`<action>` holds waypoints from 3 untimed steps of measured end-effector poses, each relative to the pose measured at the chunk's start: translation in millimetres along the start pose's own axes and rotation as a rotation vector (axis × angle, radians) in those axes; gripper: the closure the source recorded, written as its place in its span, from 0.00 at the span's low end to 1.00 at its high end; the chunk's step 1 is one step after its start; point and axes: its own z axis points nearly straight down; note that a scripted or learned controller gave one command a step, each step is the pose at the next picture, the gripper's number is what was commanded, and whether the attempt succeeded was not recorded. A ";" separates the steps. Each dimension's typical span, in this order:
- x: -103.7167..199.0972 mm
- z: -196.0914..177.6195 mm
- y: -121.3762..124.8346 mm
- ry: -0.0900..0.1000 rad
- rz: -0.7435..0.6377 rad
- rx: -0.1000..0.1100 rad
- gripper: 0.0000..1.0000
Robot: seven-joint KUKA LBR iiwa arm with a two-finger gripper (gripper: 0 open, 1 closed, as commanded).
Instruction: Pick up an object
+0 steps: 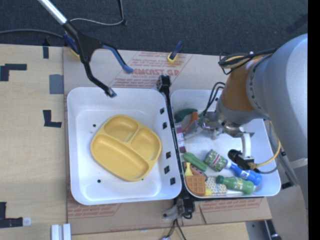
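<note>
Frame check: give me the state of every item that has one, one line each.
yellow divided plate: lying flat in the left bin, compartments up
green can: on its side in the right bin
green bottle: lying down
blue bottle: lying down
waffle: flat
gripper: low inside right bin

The scene is viewed from a single fixed camera set above the bench, angled down at a slant. Both white bins are taken in, left bin [75,149] and right bin [270,184], with the arm [265,84] entering from the right.
</note>
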 end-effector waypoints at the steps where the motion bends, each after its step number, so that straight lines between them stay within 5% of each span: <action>1: -0.7 -9.5 -0.2 -0.002 -0.001 0.000 1.00; 2: -0.7 -9.5 -0.3 -0.002 0.000 0.001 0.00; 3: 3.4 0.5 32.1 -0.002 0.001 0.002 0.00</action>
